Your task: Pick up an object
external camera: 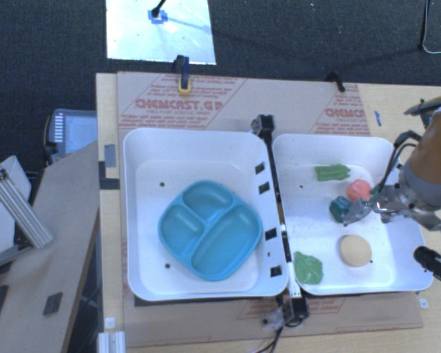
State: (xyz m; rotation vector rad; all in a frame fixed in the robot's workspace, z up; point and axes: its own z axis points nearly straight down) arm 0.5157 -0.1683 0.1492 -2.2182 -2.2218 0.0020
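Camera view: gripper (350, 210) sat low in right bin (309, 149), touching teal toy (339, 208); finger state could not be told.

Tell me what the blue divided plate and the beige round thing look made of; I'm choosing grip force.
The blue divided plate looks like moulded plastic: one even colour, smooth rounded compartments, a faint sheen. The beige round thing looks matte and slightly uneven, perhaps foam or soft plastic toy food; the picture cannot show whether it is hard or soft.
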